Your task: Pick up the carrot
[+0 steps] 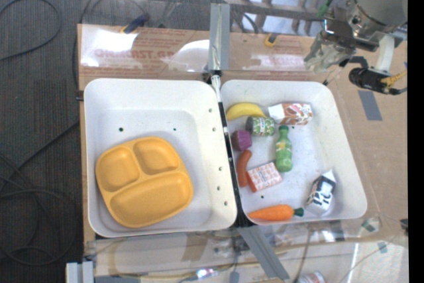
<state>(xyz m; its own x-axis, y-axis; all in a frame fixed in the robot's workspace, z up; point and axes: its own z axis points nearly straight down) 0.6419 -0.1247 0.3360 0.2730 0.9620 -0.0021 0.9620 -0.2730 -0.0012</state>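
Along right bin's (344,142) front: carrot (271,213)

1. Two white bins sit side by side on the counter (371,162).
2. The left bin (132,103) holds a yellow tray (144,181) with three sections.
3. The right bin (344,142) holds the carrot (271,213) at its near edge, lying flat, leaf end toward a small carton (321,193).
4. Further in lie a banana (244,110), a green bottle (283,149), a sausage (244,167) and a red box (264,177).
5. The hand (324,53) hangs beyond the right bin's far right corner, well apart from the carrot.
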